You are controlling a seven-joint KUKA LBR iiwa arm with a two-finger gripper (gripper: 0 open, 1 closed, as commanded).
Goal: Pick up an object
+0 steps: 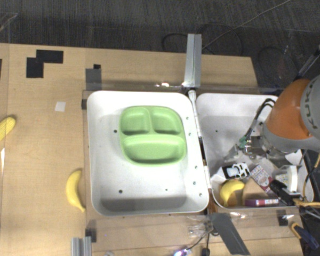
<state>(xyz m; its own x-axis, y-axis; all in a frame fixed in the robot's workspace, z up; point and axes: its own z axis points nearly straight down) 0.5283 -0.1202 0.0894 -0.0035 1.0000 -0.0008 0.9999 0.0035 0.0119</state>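
My gripper reaches down into the right bin from the right, below the arm's orange band. It hangs over a heap of small things in the bin's near half. That heap holds a yellow round fruit, a black-and-white item, a pinkish packet, a brown block and a dark marker. The gripper's tip sits just above the black-and-white item and the packet. The wrist hides what is directly beneath it.
The left bin holds a green divided plate. On the wooden bench to its left lie a banana and a yellow corn cob. A metal post stands behind the bins' shared wall.
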